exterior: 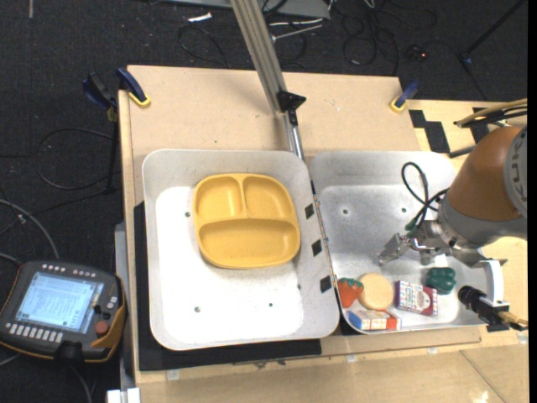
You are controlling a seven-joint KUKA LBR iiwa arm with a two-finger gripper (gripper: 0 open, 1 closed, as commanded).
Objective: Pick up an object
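Dark carpet strewn with cables surrounds your tan desk [210, 107], which carries two shallow white bins side by side. Your left bin [168, 309] holds a yellow divided plate [246, 221] lying flat toward its far side, three compartments facing up. Your right bin [361, 183] has its objects gathered at the near edge. Your grey arm [491, 183], with its orange band, reaches in from the right and hangs over that bin. At its end the gripper [401, 247] points left over bare bin floor, just above the cluster of objects; you cannot tell from this angle whether it is spread or pressed together, and nothing shows between its tips. Below it you see a round tan piece like a cookie [377, 292], a small white and magenta box [416, 297] just to its right, a dark green object [440, 277] nearer the arm, a red-orange toy [349, 292] at the left, and a small flat red, white and blue packet [374, 320] at the near rim. A teach pendant [59, 305] lies on the floor at your left.
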